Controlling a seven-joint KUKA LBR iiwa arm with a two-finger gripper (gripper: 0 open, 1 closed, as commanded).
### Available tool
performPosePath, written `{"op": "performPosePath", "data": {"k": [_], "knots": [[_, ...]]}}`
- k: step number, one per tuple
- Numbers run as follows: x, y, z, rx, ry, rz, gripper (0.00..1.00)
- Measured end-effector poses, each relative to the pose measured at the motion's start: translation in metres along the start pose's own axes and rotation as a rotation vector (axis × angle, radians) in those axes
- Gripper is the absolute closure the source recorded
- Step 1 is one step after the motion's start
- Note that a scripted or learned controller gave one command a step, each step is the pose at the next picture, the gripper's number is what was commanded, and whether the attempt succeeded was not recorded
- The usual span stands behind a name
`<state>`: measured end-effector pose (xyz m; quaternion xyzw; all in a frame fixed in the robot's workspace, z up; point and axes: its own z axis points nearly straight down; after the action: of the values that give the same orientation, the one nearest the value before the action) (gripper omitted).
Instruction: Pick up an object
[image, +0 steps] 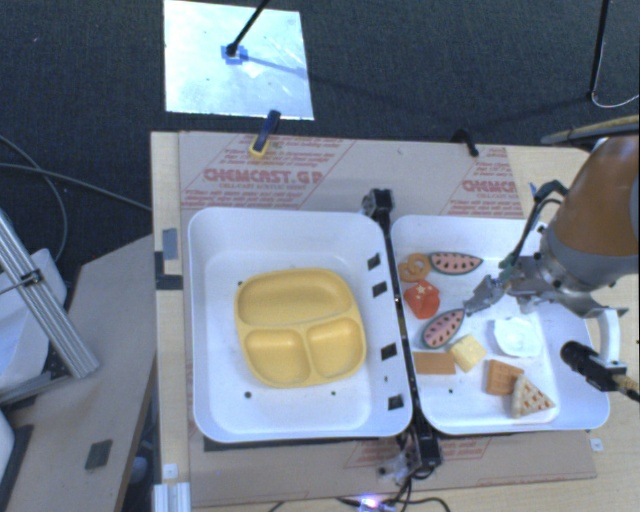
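Partly cut off at right, arm (600, 215) hides gripper (487, 292) detail; grip state unclear, above right bin (560, 415).

Yellow tray (298, 328); white bins (215, 300); red tomato (423, 298).

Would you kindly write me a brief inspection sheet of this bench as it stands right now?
Surface: bench lined with printed cardboard, bearing left bin and right bin side by side.
Job's things: in the right bin, two watermelon slices, pretzel, tomato piece, cheese cube, brown slab, cracker, sandwich wedge, white round piece.
Clutter: yellow divided tray in the left bin; yellow-tipped tool on the cardboard.
Grippers: gripper low over the right bin, beside the lower watermelon slice; finger state unclear.
Cables: wires on the floor at left.
Surroundings: dark carpet, shiny sheet, aluminium frame.
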<state>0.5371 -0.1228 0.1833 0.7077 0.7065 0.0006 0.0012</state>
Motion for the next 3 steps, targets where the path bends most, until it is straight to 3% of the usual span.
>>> {"op": "performPosePath", "data": {"k": [1, 2, 3], "knots": [[-0.035, -0.054, 0.076, 0.01, 0.002, 0.003, 0.0], [-0.082, -0.051, 0.1, 0.001, -0.001, 0.0, 0.0], [-0.084, -0.036, 0.085, -0.001, -0.001, -0.006, 0.0]]}}
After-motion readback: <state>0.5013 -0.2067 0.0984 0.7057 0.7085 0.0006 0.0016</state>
